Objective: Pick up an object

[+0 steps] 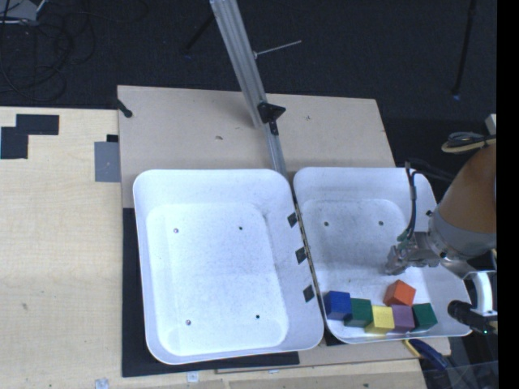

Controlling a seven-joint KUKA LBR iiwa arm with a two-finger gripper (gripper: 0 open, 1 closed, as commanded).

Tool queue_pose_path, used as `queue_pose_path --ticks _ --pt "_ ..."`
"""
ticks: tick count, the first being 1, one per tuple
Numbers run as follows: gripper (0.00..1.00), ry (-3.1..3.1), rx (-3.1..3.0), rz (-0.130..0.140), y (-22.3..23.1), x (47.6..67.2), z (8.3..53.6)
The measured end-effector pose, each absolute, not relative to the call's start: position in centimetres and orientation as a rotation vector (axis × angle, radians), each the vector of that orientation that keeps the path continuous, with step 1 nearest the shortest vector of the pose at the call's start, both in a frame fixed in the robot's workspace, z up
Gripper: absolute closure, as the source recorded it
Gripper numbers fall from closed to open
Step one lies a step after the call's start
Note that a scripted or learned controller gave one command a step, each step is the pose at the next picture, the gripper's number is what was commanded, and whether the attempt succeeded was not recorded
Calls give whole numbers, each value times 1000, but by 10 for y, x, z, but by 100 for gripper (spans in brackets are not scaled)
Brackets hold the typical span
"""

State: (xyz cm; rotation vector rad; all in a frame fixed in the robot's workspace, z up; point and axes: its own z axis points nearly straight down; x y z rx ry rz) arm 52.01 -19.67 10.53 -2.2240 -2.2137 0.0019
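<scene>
**Fingers poised above the blocks in the right bin**

The fingers (403,258) hang low over the floor of the right bin (349,193), at about 4 o'clock from that bin's middle. Whether they are spread or closed I cannot tell; they read as a small grey cluster and nothing shows between them.

Just below them, toward 6 o'clock, sits the orange block (400,292), tilted on an edge and nearest to the fingers. Around it, along the bin's near rim, lie the blue block (337,303), a dark green block (359,312), the yellow block (383,318), a purple block (403,317) and a second green block (424,314), packed close, several touching.

These look like small, stiff, light cubes with smooth faces. In my judgement they should take a firm pinch on two opposite flat sides without harm; the orange one, standing apart at the top, offers the freest sides, while the others crowd each other and the rim.

At 9 o'clock lies the left bin (162,193), and both rest on the counter (203,128). No brand, label or readable writing shows on anything.
</scene>
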Motion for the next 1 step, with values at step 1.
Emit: queue_pose_path --ticks 1 --pt "100 -2227 -2219 -2 -198 627 90"
